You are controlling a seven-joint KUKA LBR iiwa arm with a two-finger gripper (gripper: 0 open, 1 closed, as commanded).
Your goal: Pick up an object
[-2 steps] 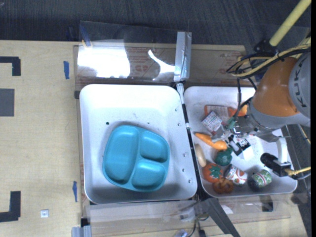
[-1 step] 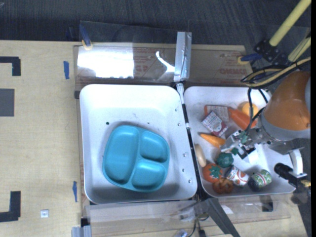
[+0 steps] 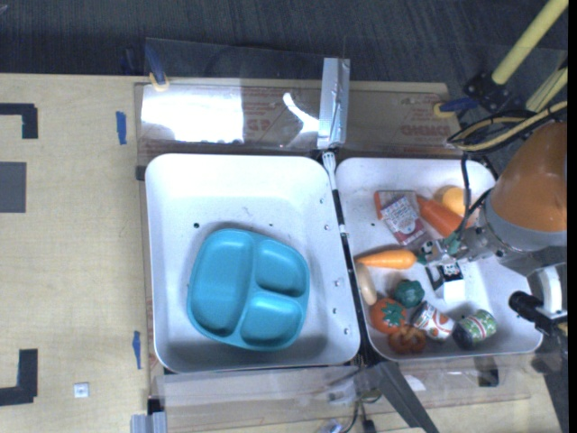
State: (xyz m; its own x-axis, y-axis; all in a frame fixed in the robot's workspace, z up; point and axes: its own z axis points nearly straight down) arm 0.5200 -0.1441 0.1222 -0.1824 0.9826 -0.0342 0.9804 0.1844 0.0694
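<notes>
My gripper (image 3: 444,258) hangs low in the right bin (image 3: 505,343), in the middle of a pile of toy food. Just to its left lies an orange carrot (image 3: 388,260). A red packet (image 3: 398,216) and a red-orange piece (image 3: 438,215) lie behind it, with a yellow piece (image 3: 451,196) by the arm. In front of it sit a dark green piece (image 3: 410,292), a tomato (image 3: 389,314), a red-and-white item (image 3: 438,324) and a green ball (image 3: 476,327). The gripper's body hides what is right under it.
The left bin (image 3: 171,242) holds a blue divided plate (image 3: 248,287). A beige piece (image 3: 365,286) lies against the wall between the bins. The arm's orange band (image 3: 541,188) overhangs the right bin's far right side. Cables and a yellow rod (image 3: 532,30) lie behind it.
</notes>
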